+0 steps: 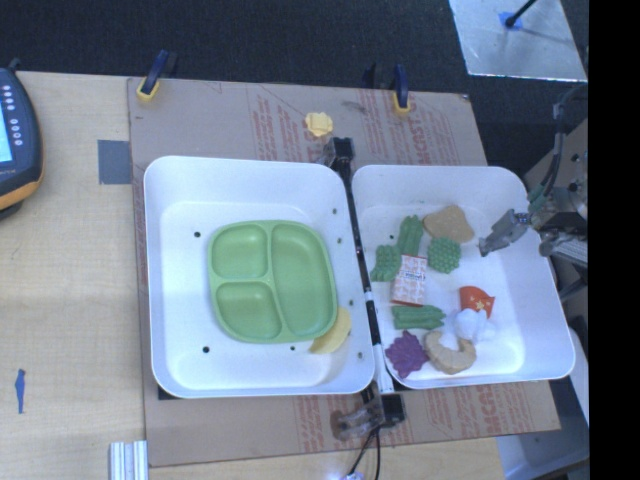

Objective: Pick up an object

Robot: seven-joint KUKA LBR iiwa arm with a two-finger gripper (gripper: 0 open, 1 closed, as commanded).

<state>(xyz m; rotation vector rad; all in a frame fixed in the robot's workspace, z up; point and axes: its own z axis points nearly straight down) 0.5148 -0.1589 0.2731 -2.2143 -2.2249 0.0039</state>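
Observation:
My gripper [497, 236] reaches in from the right over the right bin [500, 183], near its right wall, with nothing seen in it. The bin holds several toy foods. A tan bread piece [447, 223] lies just left of the gripper, with a green leafy piece [444, 256] below it. A white and red packet [410, 280] sits mid-bin between green vegetables [409, 234] and a green pod [417, 317]. A red piece [476, 298], a white piece [470, 324], a tan ring [448, 354] and purple grapes [405, 352] lie along the front.
The left bin [180, 183] holds a green divided plate [272, 280] and a yellow piece [333, 334] at its front right. A small yellow object [319, 124] lies on the cardboard behind the bins. A control pendant [15, 138] sits at the far left.

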